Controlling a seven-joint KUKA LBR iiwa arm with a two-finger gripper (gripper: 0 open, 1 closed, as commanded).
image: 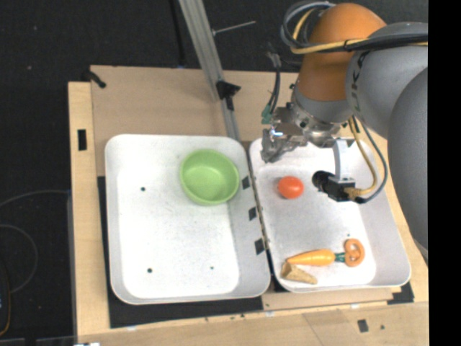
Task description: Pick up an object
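Overhead, the grey arm [389, 71] with its orange band reaches in from the right, and its gripper [276, 144] hangs over the far left corner of the right bin [382, 222]. Whether the gripper is wide or narrow cannot be told from this slant, since the metal parts blur together; nothing shows between them.

Just in front of the gripper, on the floor of the right bin, lies a small red-orange ball [291, 187], apart from the gripper. To its right a black cable fitting [333, 186] hangs from the arm above the same bin. Near the front edge of that bin lie a carrot [314, 257], a pale wedge [297, 272] touching the carrot's left end, and an orange ring-shaped piece [353, 252] just beside the carrot's right end.

The left bin [137, 222] holds a green bowl [209, 176], upright, near its far right corner. Both bins sit side by side on the table [144, 99], and a metal pole [205, 49] slants up behind them.
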